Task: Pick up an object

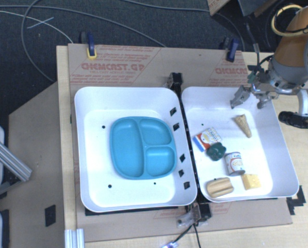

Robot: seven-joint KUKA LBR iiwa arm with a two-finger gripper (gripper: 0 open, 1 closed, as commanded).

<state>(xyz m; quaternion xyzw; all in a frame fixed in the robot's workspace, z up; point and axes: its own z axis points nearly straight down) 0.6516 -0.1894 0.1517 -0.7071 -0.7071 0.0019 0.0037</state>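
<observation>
- Claw [250, 98]: hangs over the far part of the right bin [282, 154], near its far wall. The two fingers stand spread apart, released, with nothing between them.
- Cone [242, 124]: a tan wedge-shaped piece, the object closest to the claw, lying flat on the bin floor just on the near side of it, apart from the fingers.
- Packet [207, 138]: a small white, red and blue wrapper, further toward the camera and to the left of the claw, near the wall between the bins.
- Green lump [216, 151]: a dark green piece touching the near edge of the packet.
- Can [235, 164]: a small tin with a red label, lying on its side, just beside the green lump, on the near side of the claw.
- Yellow block [252, 181]: just beyond the can toward the near wall.
- Bun [219, 187]: a tan bread-like roll, left of the yellow block, by the near wall.
- Obstructions: the floor directly under the claw is bare; the objects lie apart except packet and green lump.
- Left bin [92, 112]: well to the left of the claw, holding a blue divided plate [143, 148].
- Clamps: blue clamp [91, 44] and a second clamp [232, 49] on the board's far edge.
</observation>
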